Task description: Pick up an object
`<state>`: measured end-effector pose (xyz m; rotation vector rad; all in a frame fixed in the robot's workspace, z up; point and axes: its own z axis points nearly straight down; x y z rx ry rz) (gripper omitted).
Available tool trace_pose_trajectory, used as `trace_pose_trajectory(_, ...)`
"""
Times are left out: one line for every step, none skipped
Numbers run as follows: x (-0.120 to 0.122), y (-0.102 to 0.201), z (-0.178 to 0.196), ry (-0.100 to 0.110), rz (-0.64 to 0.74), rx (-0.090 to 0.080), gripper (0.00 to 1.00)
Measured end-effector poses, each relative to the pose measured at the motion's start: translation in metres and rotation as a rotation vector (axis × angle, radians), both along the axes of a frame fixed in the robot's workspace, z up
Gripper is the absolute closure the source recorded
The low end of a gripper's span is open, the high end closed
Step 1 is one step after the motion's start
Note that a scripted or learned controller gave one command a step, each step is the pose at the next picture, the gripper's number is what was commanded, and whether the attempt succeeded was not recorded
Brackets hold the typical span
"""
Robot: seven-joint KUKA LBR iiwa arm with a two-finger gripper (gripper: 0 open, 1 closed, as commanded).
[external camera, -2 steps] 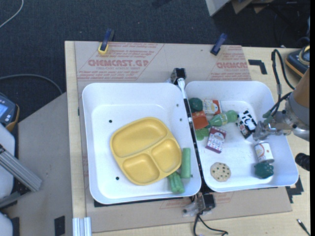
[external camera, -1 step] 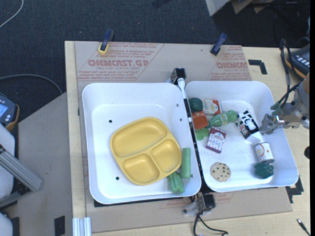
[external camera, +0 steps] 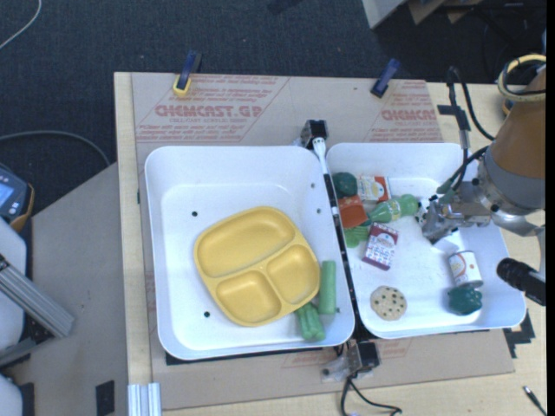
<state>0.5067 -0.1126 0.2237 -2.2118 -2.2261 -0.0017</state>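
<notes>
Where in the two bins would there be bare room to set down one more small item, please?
Left bin: bare floor behind and left of the yellow tray. Right bin: a patch between the cookie and the green toy. Its rear-left corner, around the red packet, is crowded, with the gripper alongside.

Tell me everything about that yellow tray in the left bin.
The yellow tray looks like smooth plastic, a rounded plate split by raised ridges into three compartments: one large along its upper left, two smaller toward its lower right. It lies flat and right side up, turned at a slant, on the floor of the left bin. Nothing sits in its compartments. Two green pieces lie against its lower right rim.
</notes>
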Motion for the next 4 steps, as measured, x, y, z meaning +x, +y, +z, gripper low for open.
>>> trace_pose_trajectory(-0.007,0.043,-0.001,0.001,-0.002,-0.001,1.0)
trace_pose_trajectory(-0.023,0.09,0.01,0.001,0.0,0.0,1.0)
trace_pose_trajectory(-0.035,0.101,-0.003,0.003,-0.006,-0.002,1.0)
trace_pose_trajectory(-0.024,0.102,0.012,-0.005,-0.005,-0.004,1.0)
